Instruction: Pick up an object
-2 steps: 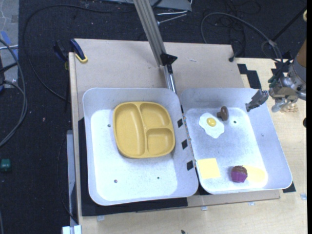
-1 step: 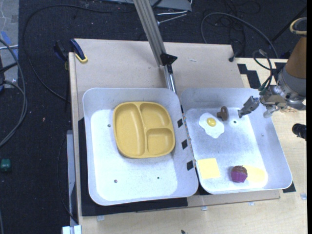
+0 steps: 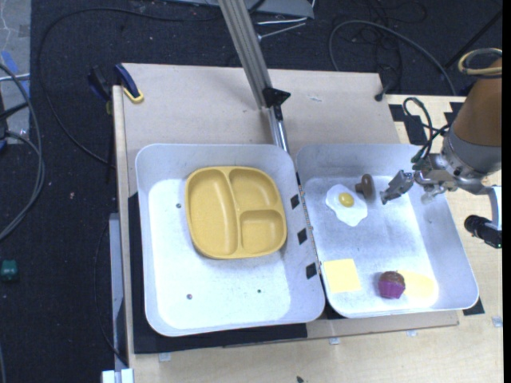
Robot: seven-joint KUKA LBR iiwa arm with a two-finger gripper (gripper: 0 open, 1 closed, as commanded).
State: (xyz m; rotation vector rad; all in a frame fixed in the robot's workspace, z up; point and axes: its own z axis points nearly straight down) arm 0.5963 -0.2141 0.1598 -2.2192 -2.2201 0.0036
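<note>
1. The 2 bins (image 3: 160, 238) are white, faintly speckled grey;
2. the divided tray (image 3: 236, 211) is plain mustard yellow;
3. the toy fried egg (image 3: 346, 206) is white with a yellow yolk;
4. the square slice (image 3: 342, 275) is pale yellow;
5. the round object (image 3: 390, 285) is purple;
6. the small piece (image 3: 366, 186) is brown;
7. the arm (image 3: 479, 118) is grey and orange.
</note>
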